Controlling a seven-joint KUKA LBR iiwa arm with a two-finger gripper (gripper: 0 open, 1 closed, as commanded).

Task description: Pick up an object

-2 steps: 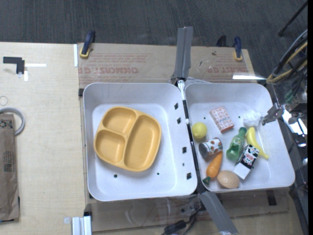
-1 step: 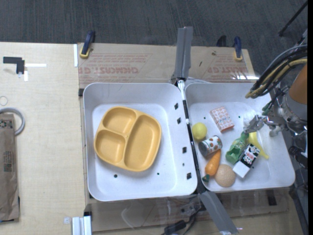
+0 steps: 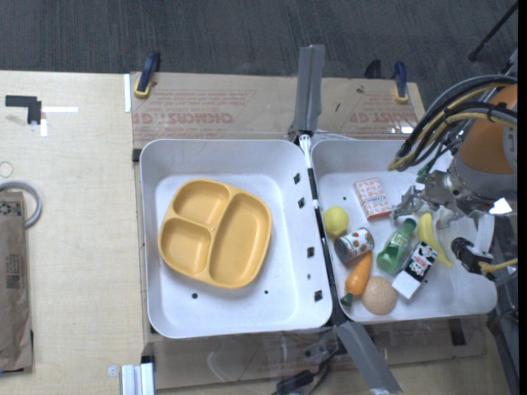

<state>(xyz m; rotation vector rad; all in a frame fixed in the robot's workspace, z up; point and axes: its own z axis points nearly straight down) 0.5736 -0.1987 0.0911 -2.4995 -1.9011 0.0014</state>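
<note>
Landmark: we're using the green bottle (image 3: 396, 250) in the right bin (image 3: 362, 164) as our reference for everything.

Step in hand: looks to us like the approach, nothing lifted yet. The gripper (image 3: 430, 206) hangs just right of and above the bottle, over the pile.

Gripper state: honestly can't tell how the tool is set, it's a tangle of metal from this angle, and we see nothing held.

Doing it well: we'd go for one clean item and come straight down. The bottle or the banana (image 3: 429, 232) just right of it sit closest under the tool, but they're packed tight, so a sloppy descent would likely shove neighbours.

Nearest clutter: the black-and-white carton (image 3: 416, 270) sits below-right of the bottle, touching or nearly. The egg (image 3: 380, 295) and carrot (image 3: 358, 276) lie below-left, and the small can (image 3: 355, 243) is just left.

A bit further: the lemon (image 3: 335, 220) is left of the bottle, beyond the can. The pink box (image 3: 373, 197) lies up-left, more on its own, so maybe the easier grab.

In the way: hoses (image 3: 436, 122) loop above the wrist, and the bin's right wall is close.

Far off: the yellow divided plate (image 3: 216, 233) sits in the left bin (image 3: 165, 303), well left of the bottle. Not our problem.
</note>
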